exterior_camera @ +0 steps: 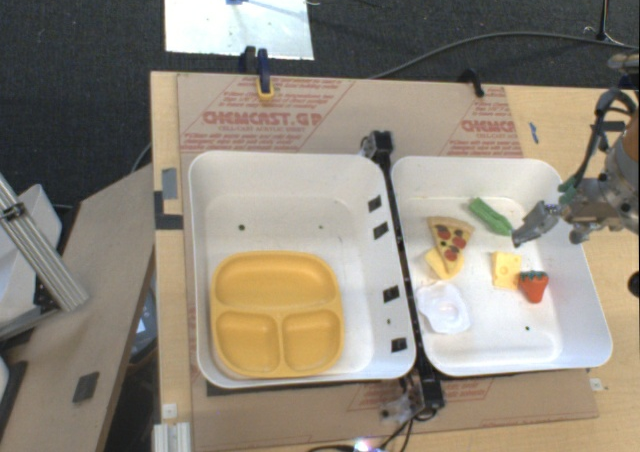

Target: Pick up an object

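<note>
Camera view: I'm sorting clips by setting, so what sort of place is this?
Probably a robotics lab test bench, not a kitchen. Two shallow white plastic bins sit on a protective-film board, holding a yellow divided plastic tray and toy food such as a plastic pizza slice, with loose black cables behind.

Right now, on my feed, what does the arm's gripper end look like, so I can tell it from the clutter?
The gripper is a dark grey metal block at the right bin's right rim, tapering to a slim dark tip over the bin. Behind it sits a grey housing with teal-green parts. Thin dark cables loop above, and an orange patch shows at the frame's right edge.
</note>
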Tool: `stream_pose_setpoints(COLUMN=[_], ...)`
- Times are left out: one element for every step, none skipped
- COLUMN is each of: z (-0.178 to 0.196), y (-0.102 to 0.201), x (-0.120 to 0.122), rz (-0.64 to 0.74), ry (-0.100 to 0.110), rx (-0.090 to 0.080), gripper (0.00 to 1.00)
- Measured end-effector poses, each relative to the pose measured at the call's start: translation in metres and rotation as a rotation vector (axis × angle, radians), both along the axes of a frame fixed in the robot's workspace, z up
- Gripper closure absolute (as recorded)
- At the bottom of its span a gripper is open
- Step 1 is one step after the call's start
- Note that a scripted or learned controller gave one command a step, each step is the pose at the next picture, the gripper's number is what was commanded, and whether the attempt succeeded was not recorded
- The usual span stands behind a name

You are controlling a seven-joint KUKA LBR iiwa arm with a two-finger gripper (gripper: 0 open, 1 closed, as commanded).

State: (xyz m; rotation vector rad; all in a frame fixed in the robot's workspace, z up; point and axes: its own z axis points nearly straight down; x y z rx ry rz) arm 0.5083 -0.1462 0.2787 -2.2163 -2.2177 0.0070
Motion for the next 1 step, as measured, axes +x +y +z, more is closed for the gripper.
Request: stream_pose_setpoints(z=[0.0051], y=[0.0003], x=[0.0018], rz=[0.003], ry=[-0.01], rx=[-0.002], gripper=[0.0])
